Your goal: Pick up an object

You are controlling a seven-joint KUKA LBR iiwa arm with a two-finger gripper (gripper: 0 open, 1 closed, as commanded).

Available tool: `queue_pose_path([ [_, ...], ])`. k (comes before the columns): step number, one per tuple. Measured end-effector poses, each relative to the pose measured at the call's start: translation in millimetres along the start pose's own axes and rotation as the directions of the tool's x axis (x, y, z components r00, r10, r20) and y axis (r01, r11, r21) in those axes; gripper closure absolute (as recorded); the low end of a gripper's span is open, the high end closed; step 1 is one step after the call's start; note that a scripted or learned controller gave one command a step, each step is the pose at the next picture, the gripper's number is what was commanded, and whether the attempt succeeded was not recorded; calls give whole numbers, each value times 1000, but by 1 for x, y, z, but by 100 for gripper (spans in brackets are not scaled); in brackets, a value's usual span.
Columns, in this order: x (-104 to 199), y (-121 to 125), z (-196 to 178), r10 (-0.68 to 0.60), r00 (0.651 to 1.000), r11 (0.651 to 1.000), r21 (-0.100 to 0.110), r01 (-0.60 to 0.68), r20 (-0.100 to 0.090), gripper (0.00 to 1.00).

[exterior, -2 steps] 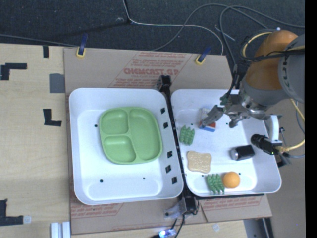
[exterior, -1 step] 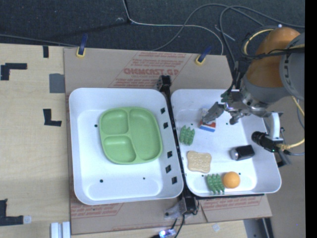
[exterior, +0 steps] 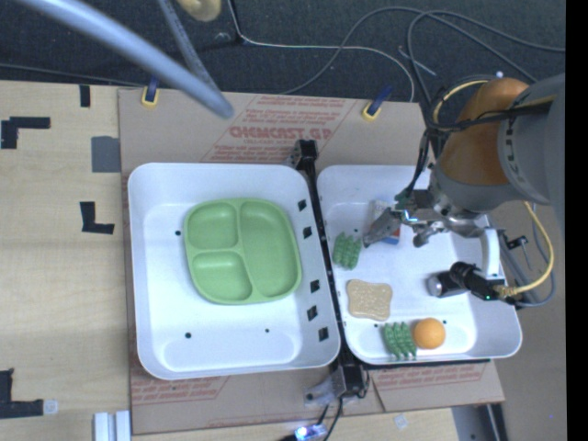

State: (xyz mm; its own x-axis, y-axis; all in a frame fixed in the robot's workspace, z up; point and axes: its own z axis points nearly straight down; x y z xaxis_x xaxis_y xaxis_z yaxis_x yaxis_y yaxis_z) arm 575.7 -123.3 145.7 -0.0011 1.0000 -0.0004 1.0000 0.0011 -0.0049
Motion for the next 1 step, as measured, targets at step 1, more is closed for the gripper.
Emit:
queue_pose_path([
  [1, -3, 9, 57, 1, 1000, 1000, -3, -1, 0, 0],
])
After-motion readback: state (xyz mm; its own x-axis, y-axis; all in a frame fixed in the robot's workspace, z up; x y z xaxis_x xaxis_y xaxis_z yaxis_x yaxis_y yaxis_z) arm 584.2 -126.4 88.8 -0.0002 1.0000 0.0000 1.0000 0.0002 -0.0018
